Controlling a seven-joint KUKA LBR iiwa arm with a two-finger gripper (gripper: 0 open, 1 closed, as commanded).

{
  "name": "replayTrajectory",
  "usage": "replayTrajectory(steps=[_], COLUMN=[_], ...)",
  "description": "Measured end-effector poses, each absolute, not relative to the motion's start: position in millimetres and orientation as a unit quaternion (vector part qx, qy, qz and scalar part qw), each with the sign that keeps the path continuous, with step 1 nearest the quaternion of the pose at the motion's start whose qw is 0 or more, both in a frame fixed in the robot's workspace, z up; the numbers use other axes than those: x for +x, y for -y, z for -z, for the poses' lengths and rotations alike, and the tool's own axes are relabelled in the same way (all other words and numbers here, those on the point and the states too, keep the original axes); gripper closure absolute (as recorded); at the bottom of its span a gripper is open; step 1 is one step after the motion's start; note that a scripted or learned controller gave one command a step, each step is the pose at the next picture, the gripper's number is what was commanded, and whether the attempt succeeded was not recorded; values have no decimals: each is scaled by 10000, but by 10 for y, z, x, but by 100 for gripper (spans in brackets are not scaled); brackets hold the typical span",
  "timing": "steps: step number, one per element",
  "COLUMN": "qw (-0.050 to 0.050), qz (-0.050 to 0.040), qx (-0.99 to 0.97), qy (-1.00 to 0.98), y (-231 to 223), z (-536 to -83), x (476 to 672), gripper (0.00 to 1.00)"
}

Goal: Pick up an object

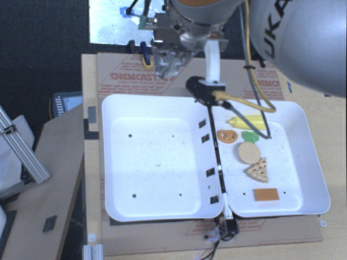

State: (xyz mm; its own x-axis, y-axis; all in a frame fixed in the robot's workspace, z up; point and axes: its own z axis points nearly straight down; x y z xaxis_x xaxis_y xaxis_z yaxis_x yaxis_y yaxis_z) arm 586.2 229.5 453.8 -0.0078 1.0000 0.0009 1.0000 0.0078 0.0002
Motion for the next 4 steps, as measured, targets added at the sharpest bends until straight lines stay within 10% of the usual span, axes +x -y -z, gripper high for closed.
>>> replayTrajectory(steps=[1,2,3,4], qw=[-10,-20,10,-2], qz=[45,24,21,17], qx=[-7045,-7074,-7033,-7056], qy=[7097,7068,7109,7086], y=[-2352,-2334,-2357,-2344], z=[-5294,-5352,-5371,-5352], x=[5420,6214,4862,4916], gripper=[100,100,100,0])
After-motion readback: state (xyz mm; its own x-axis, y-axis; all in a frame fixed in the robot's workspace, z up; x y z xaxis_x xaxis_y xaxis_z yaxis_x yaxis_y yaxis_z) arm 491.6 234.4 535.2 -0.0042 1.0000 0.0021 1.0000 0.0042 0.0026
